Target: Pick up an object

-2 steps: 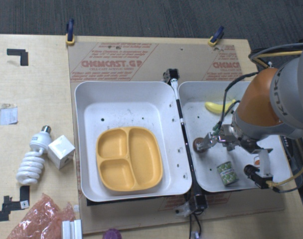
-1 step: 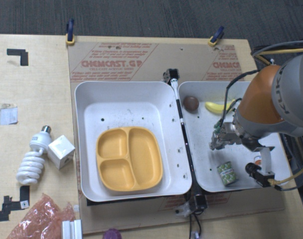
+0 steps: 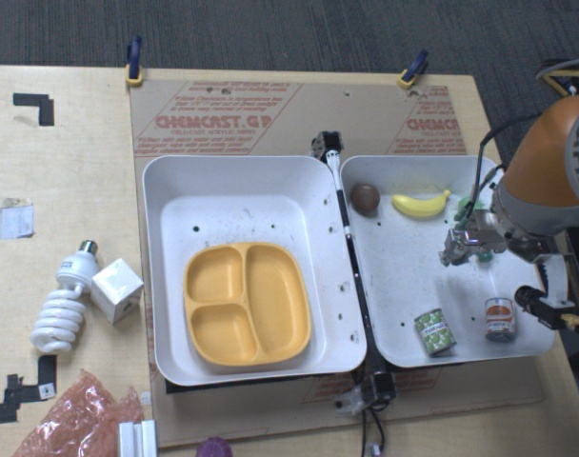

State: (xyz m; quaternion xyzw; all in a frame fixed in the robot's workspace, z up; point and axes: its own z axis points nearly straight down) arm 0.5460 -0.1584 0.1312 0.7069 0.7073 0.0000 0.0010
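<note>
Wooden bench point(image 3: 70, 179), two white bins; gripper point(image 3: 464, 248) hangs over right bin point(image 3: 394, 284) at frame right, below banana point(image 3: 420, 205); finger gap unreadable.

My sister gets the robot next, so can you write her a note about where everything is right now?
Claw: over the right bin, near its right side, holding nothing I can see.
Right bin: banana and a brown ball at the back, green can and red-labelled can at the front.
Left bin: yellow divided plate.
Done: nothing picked up.
Left: grab one object.
</note>
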